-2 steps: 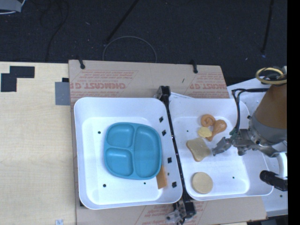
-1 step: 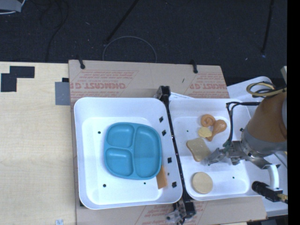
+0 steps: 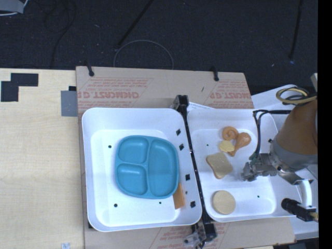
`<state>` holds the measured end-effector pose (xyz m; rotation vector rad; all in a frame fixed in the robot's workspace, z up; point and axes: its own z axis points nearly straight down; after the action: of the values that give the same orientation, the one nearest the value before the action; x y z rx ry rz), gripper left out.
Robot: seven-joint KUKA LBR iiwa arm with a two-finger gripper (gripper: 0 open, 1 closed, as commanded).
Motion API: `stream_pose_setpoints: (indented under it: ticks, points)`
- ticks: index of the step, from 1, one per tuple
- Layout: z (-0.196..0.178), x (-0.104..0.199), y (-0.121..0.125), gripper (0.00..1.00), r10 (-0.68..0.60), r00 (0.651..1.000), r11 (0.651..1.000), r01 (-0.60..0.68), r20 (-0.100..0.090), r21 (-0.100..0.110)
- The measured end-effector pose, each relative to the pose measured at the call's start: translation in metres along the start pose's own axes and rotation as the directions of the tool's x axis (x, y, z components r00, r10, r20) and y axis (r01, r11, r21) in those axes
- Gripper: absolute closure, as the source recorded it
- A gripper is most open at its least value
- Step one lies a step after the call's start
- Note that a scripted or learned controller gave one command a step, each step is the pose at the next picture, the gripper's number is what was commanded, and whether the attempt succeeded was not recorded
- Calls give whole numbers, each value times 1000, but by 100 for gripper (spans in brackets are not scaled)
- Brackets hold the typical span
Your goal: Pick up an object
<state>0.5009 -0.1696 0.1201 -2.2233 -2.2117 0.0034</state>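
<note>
Looking down on the right bin [image 3: 205, 123], we see the gripper [image 3: 249, 171] low over its floor, right of the food pieces; whether its fingers are spread or closed we cannot tell, and nothing shows between them. The bread slice [image 3: 219, 165] lies just left of it, apart. We count four food items: the slice, a round cracker [image 3: 224, 202], a pretzel [image 3: 231, 134] and an orange croissant-like piece [image 3: 241, 140]. The left bin [image 3: 98, 123] holds one blue divided plate [image 3: 146, 166]. The cardboard [image 3: 155, 90] beneath carries mirrored red lettering we cannot read.
</note>
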Motion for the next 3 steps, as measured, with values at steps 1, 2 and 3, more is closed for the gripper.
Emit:
stream_pose_setpoints:
  ticks: [1,2,3]
  points:
    - [-42,-1,-4,100,-2,1000,1000,2,2,-5]
    - [-103,-3,2,100,-6,1000,1000,6,3,-9]
    - [-155,-6,-7,100,-6,1000,1000,6,3,-9]
